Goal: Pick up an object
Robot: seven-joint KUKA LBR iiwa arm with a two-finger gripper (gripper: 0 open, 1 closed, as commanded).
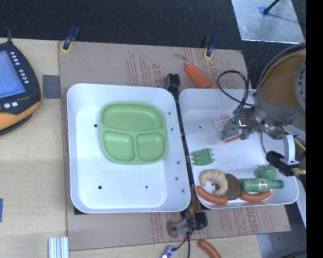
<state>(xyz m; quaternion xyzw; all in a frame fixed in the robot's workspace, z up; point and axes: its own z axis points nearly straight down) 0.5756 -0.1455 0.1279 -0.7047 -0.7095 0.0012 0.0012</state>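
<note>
Crumpled packet (221,123), grey with a pinkish face, is the object closest to your gripper (238,129). It lies in the right bin (234,160) toward that bin's far edge, about midway along it. The gripper is down over the bin just to the right of the packet, with a small red piece (232,139) at its near side. You cannot tell from this view whether the gripper is parted or closed, nor whether it has hold of anything; it is too dark and tangled with cable to read.

The rest of your pickable things sit lower in the same bin. A green pea pod (202,156) lies near the bin's left edge, well apart from the gripper. Along the near edge you have a curved beige pastry (214,180) touching a brown round piece (233,186), with a red sausage (210,196) just in front of them at the near left corner. A second sausage (255,197) lies toward the near right corner, and a green bottle (262,185) lies on its side just behind it. A small green lump (267,172) sits beside the bottle's far side.

The left bin (75,144) carries a green divided plate (133,132), lying flat toward its far edge.

Outside the bins, an orange carrot (197,76) rests on the cardboard sheet (124,63) just beyond the right bin's far left corner. Your control pendant (8,90) lies on the bench at its left edge.
</note>
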